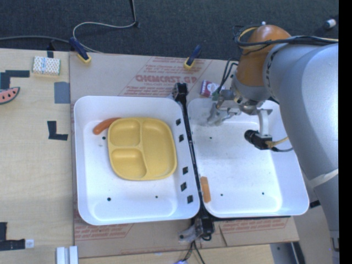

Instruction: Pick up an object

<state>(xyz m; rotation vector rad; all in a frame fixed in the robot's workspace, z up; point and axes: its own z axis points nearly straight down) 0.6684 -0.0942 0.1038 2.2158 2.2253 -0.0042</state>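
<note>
The gripper (215, 116) hangs low over the right bin (247, 169). I cannot tell its grip. A small orange carrot (205, 188) lies below it, by the bin's left wall.

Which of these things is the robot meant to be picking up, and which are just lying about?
Part of the job:
- gripper, over the right bin
- yellow divided plate in the left bin
- orange sausage-shaped toy beside the plate
- small orange piece at the right bin's left edge

Lying about:
- yellow clamps on the cardboard
- small patterned block
- watermelon-slice toy
</note>
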